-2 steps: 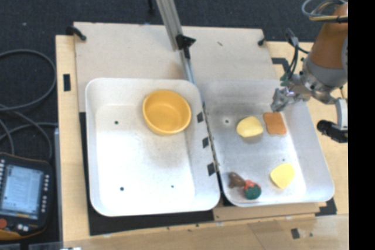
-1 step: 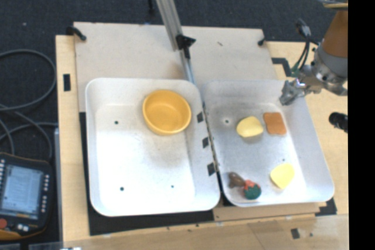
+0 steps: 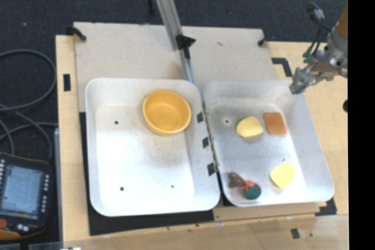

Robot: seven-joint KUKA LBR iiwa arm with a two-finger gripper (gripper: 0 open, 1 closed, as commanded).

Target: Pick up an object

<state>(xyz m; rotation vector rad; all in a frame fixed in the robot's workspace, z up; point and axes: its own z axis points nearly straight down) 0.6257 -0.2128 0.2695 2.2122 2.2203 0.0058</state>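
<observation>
We see the pincer (image 3: 297, 84) at the right side, above the upper right corner of the right bin (image 3: 304, 126), and we cannot tell its state. In this bin lie a pale yellow lump (image 3: 249, 127) just beside an orange-brown block (image 3: 275, 123), a yellow piece (image 3: 282, 175) nearer the front, and a small brown and green-red toy (image 3: 245, 185) at the front rim. A yellow bowl (image 3: 167, 112) stands upright in the left bin (image 3: 117, 173) on the surface (image 3: 67, 67).
</observation>
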